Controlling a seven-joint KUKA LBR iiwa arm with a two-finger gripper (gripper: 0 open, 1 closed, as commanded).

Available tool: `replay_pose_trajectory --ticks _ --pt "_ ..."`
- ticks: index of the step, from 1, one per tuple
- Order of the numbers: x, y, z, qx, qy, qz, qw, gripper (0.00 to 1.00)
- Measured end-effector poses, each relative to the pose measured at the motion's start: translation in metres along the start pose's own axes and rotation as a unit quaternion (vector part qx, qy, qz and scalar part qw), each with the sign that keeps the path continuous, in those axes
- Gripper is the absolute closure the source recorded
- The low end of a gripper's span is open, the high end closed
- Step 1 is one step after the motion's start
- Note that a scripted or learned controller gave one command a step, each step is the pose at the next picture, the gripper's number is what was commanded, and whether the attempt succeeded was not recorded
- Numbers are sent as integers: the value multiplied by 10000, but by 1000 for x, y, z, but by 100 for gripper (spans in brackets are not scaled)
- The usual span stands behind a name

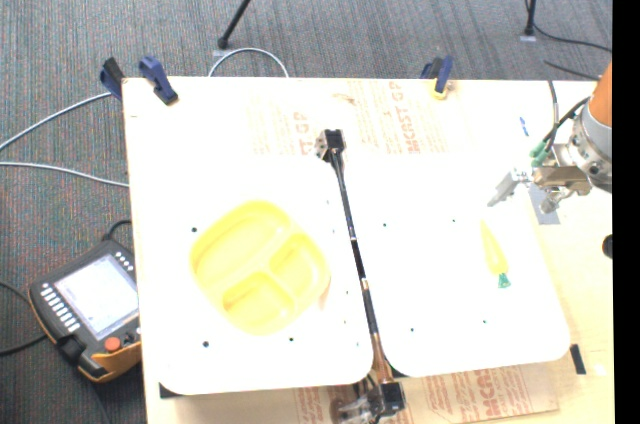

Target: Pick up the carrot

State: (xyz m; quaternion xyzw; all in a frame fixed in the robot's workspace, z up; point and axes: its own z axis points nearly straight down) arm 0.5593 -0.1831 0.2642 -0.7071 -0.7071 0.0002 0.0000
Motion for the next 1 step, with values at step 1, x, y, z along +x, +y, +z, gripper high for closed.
replay_pose_trajectory --ticks 1 --pt "59 50 72 16 11 -9 10000 0"
